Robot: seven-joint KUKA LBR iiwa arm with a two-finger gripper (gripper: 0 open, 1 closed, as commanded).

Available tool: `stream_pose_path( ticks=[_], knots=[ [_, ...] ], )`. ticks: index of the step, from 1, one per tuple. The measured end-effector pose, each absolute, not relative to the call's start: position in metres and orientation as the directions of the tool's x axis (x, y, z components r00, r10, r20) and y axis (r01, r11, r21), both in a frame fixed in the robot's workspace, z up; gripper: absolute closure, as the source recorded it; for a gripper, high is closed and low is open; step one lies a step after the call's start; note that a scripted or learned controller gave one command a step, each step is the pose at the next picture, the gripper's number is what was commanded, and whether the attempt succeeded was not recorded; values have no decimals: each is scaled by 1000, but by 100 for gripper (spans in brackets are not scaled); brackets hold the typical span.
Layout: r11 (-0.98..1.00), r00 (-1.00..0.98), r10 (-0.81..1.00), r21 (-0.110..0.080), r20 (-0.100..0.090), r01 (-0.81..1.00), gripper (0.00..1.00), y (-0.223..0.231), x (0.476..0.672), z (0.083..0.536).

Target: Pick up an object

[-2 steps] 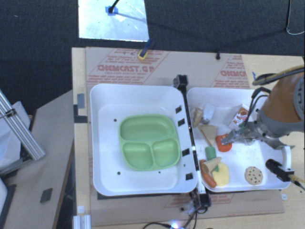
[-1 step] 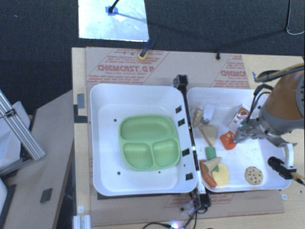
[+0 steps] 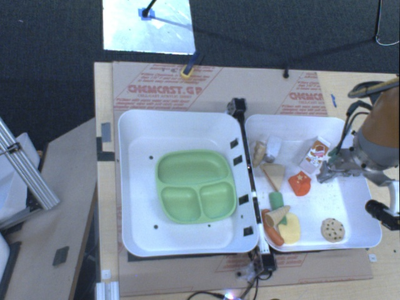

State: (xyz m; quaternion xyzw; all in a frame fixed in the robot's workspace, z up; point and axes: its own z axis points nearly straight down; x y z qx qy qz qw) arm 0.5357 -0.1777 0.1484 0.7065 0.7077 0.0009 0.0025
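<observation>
The gripper [image 3: 326, 172] hangs low over the right bin [image 3: 359, 239], coming in from the right edge under the arm's orange band [image 3: 382, 127]. Its fingertips sit just beside a small red piece [image 3: 300, 184] and just below a white carton with red print [image 3: 314, 155]; whether the fingers are open or closed cannot be told at this size, and nothing is visibly caught between them. Judging by that position, one of those two is the likely target.

The rest of the right bin's load is loose toy food, scattered as if tipped in: a tan wedge [image 3: 273, 175] and pale bits near the divider, a green piece [image 3: 275, 199], an orange and yellow cluster [image 3: 281, 227] at the near left corner, and a chocolate-chip cookie [image 3: 332, 229] apart near the front wall.

The left bin [image 3: 140, 167] holds a green divided plate [image 3: 194, 186], lying flat in the middle.

Beneath both bins lies a protective sheet [image 3: 164, 87] printed in red, which seems to read "CHEMCAST GP". The carton's print is too small to read.
</observation>
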Motion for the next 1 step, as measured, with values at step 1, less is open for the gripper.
stream_pose_path(
  ticks=[1],
  knots=[
    [3, -3, 1000, 5, -2, 1000, 100, -178, 527, 202]
  ],
)
